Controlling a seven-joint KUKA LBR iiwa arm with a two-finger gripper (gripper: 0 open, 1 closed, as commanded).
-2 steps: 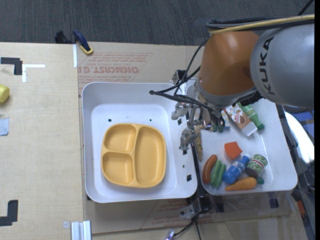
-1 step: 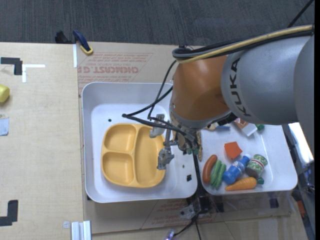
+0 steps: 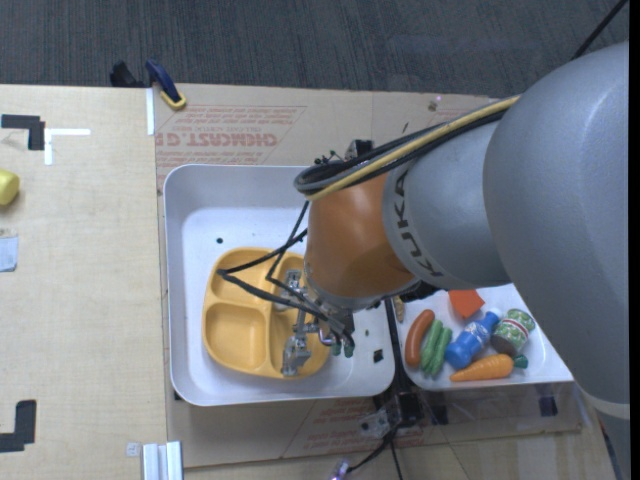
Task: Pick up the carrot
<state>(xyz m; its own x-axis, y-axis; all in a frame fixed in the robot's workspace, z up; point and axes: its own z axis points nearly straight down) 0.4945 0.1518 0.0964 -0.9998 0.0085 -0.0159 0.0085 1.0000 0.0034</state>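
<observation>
Meanwhile, carrot (image 3: 484, 369) apart from claw (image 3: 297, 348).

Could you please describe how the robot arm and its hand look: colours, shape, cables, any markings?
The arm is thick, rounded and grey, with an orange band above the wrist and black "KUKA" lettering on the grey shell. Black and yellow cables run along it, and thinner black ones reach the small metallic hand.

Dark grey carpet (image 3: 300, 23) running across top. Light wood bench (image 3: 80, 298) taking up left side, black tape marks (image 3: 25, 128) sitting on it. Flattened cardboard sheet (image 3: 230, 133) lying under bins, printed text showing upside down.
</observation>
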